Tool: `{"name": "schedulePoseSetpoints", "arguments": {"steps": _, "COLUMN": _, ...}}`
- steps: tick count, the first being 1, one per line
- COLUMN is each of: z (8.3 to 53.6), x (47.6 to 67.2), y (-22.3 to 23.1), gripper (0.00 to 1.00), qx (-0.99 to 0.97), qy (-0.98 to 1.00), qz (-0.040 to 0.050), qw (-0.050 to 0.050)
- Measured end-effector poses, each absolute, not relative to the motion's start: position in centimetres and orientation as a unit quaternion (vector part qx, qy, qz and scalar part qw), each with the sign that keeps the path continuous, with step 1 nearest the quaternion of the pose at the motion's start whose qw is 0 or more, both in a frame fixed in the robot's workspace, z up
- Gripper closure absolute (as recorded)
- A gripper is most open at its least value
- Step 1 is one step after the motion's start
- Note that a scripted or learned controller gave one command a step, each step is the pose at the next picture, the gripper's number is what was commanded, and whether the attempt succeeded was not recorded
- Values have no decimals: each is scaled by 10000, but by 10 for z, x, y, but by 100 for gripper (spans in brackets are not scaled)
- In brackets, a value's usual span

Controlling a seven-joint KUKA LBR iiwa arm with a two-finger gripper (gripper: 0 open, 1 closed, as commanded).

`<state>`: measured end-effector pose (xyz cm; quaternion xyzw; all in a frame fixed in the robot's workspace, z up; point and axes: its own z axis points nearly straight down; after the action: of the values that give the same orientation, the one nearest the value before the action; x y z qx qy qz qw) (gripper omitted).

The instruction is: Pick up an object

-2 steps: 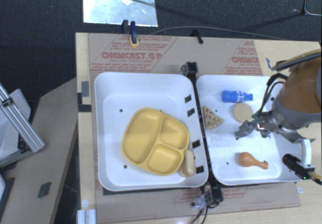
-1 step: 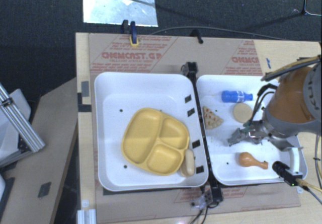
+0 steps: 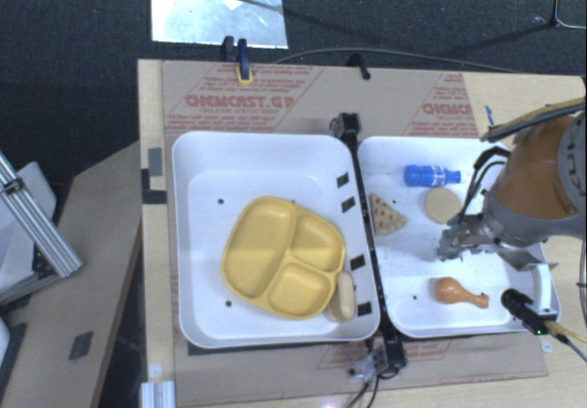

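Four small things lay in the right bin (image 3: 404,319) around the tool (image 3: 451,246): a blue bottle (image 3: 431,176) beyond it, a round tan disc (image 3: 443,205) just beyond and close by, a pizza slice toy (image 3: 385,214) off to its far side towards the divider, and a brown drumstick toy (image 3: 459,292) just below it on the near side. We judged the step to be the approach: the tool hung low over bare bin floor, between the disc and the drumstick toy, with nothing seen in its grasp. Whether it stood wide or narrow we could not tell, for the wrist and the grey arm (image 3: 541,186) hid its tip.

We took the drumstick toy as the likeliest thing to pick, being nearest. It looked glossy orange-brown, fat at one end and tapering to a thin pale handle pointing towards the arm's side, lying flat and apart from the bin wall. In our view, the next move called for a short shift towards the near side, then a descent to close across the fat end. The left bin (image 3: 197,214), well away past the divider, held a yellow divided tray (image 3: 280,255) and a pale bread roll toy (image 3: 344,296).
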<state>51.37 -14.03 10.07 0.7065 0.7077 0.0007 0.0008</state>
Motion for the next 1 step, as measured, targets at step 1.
{"name": "schedulePoseSetpoints", "arguments": {"steps": 1, "z": 146, "x": 512, "y": -135, "gripper": 100, "qx": 7057, "qy": 7085, "qz": 15, "qw": 23}}
